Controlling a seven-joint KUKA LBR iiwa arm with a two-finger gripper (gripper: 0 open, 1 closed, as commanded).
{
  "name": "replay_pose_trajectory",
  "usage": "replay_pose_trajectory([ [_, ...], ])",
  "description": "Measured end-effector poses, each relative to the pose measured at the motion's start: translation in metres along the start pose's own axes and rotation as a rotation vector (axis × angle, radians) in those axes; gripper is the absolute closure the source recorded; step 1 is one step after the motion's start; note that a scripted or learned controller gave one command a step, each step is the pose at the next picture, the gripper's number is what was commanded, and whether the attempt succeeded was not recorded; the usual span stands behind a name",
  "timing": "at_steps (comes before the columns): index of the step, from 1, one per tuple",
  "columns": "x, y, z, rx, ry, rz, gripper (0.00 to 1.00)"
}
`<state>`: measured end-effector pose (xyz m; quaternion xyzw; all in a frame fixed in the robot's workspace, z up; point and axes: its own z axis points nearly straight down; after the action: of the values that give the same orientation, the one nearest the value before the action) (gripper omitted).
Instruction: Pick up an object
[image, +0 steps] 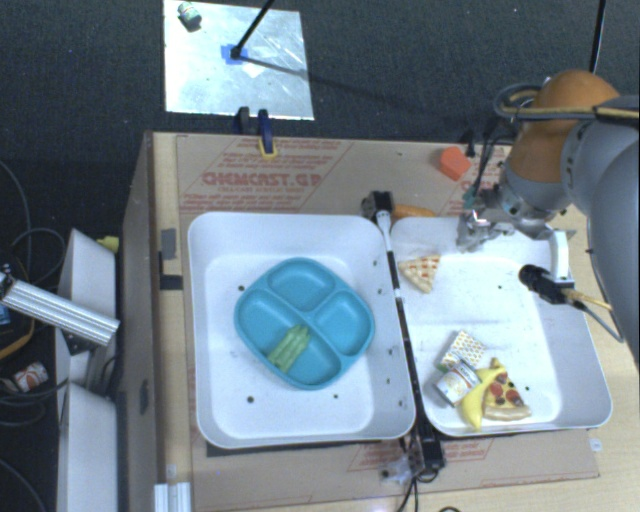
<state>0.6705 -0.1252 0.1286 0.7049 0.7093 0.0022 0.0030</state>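
From the camera view, the tool (480, 232) hangs over the far edge of the right bin (585, 350), and whether it is spread or pressed together cannot be told. The nearest thing to pick, a waffle-patterned wedge (421, 271), lies on the bin floor just left of the tool and toward the camera, its point aimed down at the near rim. A yellow banana (478, 398), a pizza slice (508, 397) and a small packet (462, 349) sit clustered well apart at the near end.
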Motion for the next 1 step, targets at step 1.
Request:
replay_pose_trajectory([
  [1, 0.0, 0.0011, -0.0113, -0.004, -0.001, -0.002, 1.0],
])
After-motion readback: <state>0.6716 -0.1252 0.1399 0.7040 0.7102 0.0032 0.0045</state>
